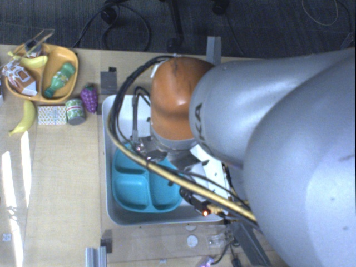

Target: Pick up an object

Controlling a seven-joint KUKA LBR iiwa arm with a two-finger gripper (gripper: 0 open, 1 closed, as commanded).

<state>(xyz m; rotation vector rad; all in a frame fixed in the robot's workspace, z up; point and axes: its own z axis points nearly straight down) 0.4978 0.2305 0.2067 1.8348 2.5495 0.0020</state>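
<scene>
My big grey arm (278,149) is closest to the camera and covers most of the right side. My orange band (175,102) sits just past it, above the wrist. Black cables (183,185) loop around the wrist and run back along the arm. My jaws are hidden under the wrist, so I cannot tell if they are apart or together, or if they touch anything.

Under my wrist is a white bin (111,204). A blue tray (136,185) with little pockets lies in it, partly under me.

Farther off, at the left end of the table (61,193), is a yellow bowl (67,57) with a green bottle (58,79) inside. Next to it lie a banana (25,118), a small can (74,110) and purple grapes (89,98).
</scene>
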